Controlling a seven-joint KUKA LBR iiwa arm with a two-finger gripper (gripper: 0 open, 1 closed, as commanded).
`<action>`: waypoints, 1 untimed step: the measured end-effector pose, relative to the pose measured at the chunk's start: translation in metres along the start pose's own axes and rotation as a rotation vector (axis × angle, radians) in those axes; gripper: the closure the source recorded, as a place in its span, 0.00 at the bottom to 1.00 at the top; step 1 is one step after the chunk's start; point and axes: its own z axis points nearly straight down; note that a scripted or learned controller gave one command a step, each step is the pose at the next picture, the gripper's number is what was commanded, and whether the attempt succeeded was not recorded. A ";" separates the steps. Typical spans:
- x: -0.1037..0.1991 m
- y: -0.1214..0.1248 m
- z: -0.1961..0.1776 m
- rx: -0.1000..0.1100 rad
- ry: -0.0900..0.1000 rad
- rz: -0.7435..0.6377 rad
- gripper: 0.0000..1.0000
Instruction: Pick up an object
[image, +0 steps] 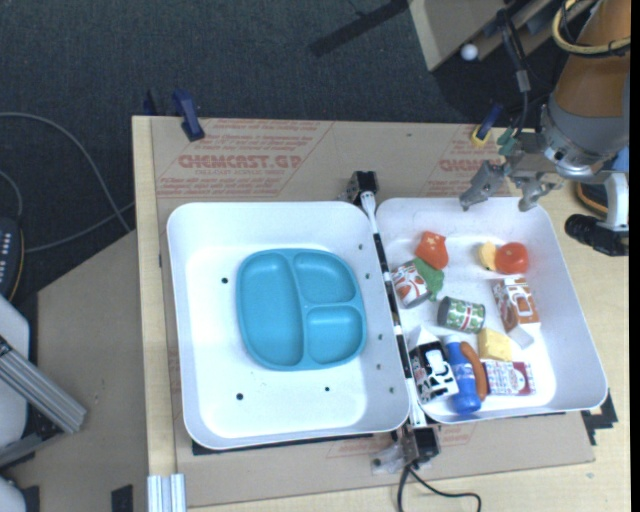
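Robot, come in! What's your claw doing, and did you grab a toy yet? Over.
Gripper open, above right bin's far edge. Holding nothing. Toy tomato nearest, nothing blocking it.

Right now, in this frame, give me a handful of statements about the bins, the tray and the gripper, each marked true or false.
1. The blue divided tray lies in the left bin. True.
2. The gripper holds the blue bottle. False: the blue bottle lies in the right bin, and the gripper hangs open with nothing in it, over that bin's far edge.
3. The small green can is in the right bin. True.
4. The tray has food in it. False: its compartments are bare.
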 end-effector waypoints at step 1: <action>0.041 0.016 0.075 0.002 0.001 -0.001 0.00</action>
